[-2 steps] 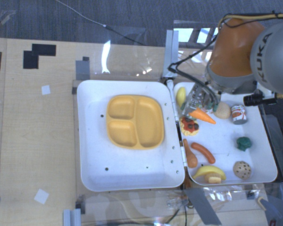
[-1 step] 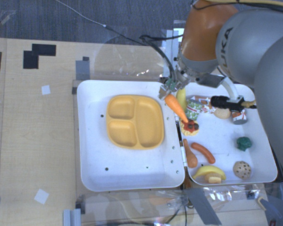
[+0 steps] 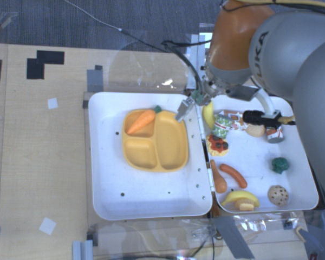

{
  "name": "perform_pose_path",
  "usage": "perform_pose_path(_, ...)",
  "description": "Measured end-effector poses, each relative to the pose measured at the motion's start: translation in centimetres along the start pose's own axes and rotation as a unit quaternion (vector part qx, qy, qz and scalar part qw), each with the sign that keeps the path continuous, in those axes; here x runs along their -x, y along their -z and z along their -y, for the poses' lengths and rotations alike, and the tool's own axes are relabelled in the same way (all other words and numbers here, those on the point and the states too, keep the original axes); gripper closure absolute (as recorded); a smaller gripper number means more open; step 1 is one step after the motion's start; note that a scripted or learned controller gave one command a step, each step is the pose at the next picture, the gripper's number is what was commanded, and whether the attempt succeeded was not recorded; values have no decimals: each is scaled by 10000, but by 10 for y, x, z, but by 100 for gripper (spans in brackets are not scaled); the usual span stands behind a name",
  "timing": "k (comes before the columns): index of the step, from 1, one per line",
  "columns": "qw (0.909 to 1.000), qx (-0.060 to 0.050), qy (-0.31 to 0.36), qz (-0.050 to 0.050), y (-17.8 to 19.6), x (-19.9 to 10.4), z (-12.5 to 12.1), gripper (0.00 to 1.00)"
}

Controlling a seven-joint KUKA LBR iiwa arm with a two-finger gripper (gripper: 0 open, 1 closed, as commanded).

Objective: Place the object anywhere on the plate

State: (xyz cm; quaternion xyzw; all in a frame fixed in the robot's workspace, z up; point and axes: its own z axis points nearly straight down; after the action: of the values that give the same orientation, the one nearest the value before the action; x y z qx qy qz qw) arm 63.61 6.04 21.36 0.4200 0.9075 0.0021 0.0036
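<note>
Carrot (image 3: 140, 121) lay in far-left compartment of yellow divided plate (image 3: 170, 145), green top toward plate's far edge. Plate sat in left bin (image 3: 105, 194), nearer its far-right corner. Gripper (image 3: 185, 108) hung over plate's far-right corner, w/ nothing between fingers; fingers looked slightly apart (hard to tell at this angle). Right bin (image 3: 309, 196) held banana (image 3: 208, 114) at far-left corner, sausage (image 3: 232, 174) mid-bin, broccoli (image 3: 280, 164) by right edge, spotted ball (image 3: 278, 195) at near-right corner, plus second banana (image 3: 240, 199) along near edge.
</note>
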Motion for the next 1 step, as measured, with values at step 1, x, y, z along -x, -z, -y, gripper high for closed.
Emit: perform_pose_path(1, 10000, 0, 0, 0, 0, 0, 0, 0)
